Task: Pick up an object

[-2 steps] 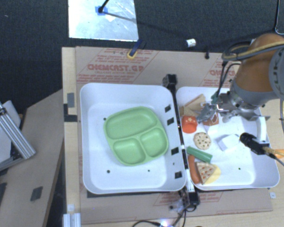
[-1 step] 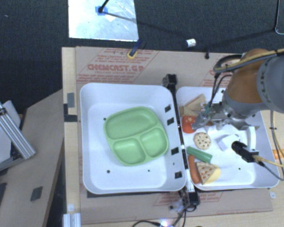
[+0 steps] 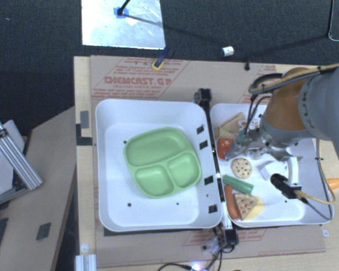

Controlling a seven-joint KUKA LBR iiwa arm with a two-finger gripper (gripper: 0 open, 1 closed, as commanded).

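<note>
Grey arm w/ orange band reaches in from right over right white bin [image 3: 282,216]; gripper [image 3: 244,147] sits low at bin's far-left part, can't tell its state. Just beside it: red round piece [image 3: 225,147]. Nearer: chocolate-chip cookie [image 3: 241,167], green stick [image 3: 238,183], pizza slice [image 3: 247,205]. Left white bin [image 3: 110,208] holds pale green three-compartment plastic tray [image 3: 161,161].

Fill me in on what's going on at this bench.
A grey KUKA arm reaches in from the right over the right bin, its gripper low among toy food: a tomato, a cookie, a green stick, a pizza slice. Nothing is visibly held yet. The left bin holds a green divided plate.
</note>
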